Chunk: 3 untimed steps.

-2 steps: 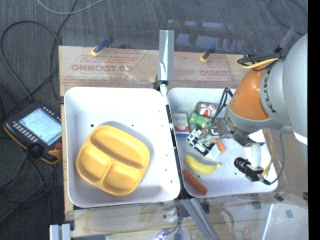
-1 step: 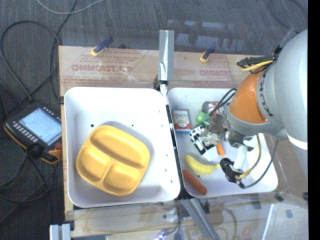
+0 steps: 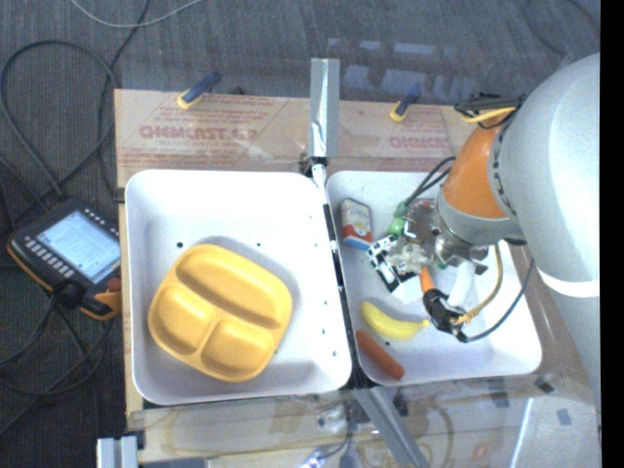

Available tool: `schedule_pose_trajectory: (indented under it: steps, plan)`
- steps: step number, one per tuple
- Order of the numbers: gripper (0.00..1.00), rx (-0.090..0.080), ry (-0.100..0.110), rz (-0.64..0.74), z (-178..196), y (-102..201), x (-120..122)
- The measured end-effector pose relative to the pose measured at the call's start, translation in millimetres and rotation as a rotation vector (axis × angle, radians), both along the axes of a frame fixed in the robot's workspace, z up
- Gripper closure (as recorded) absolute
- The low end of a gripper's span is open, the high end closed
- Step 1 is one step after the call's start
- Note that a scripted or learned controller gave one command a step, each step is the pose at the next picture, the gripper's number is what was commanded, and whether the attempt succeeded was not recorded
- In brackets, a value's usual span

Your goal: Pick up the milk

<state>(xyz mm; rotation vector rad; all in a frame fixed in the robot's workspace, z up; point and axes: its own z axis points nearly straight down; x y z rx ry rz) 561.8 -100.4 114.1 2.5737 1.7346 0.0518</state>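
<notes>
- Reaching in from 3 o'clock, the grey arm [image 3: 556, 174] with its orange band hangs over the right bin [image 3: 507, 354], and the tool [image 3: 395, 259] sits low near the bin's middle, a bit toward 9 o'clock.
- Honestly can't tell whether the tool is clenched or released; wiring and dark parts clutter it too much from this angle.
- Milk carton [image 3: 355, 219] lies at about 10 o'clock in the right bin, right up against the divider wall, just beside the tool at its 10 o'clock. Nothing visibly gripped.
- Banana [image 3: 393, 322] lies at roughly 6 o'clock from the tool, and a hot dog [image 3: 380, 355] is just below it toward the bin's 7 o'clock corner.
- Left bin [image 3: 146, 203] holds a yellow divided tray [image 3: 220, 310], sitting a bit toward 6 o'clock.
- Off the bench at 9 o'clock there's a teach pendant [image 3: 68, 252] on the carpet with its screen lit.
</notes>
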Motion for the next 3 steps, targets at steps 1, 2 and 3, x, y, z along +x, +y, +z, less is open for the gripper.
schedule_pose_trajectory:
  steps: [1, 2, 3]
  plan:
    - [0.00, 0.032, -0.006, -0.506, -0.1, -1.2, 25.0]
    - [0.00, 0.031, -0.009, -0.506, -0.2, -1.4, 25.6]
    - [1.00, 0.027, -0.018, -0.503, 13.8, -1.2, 27.8]
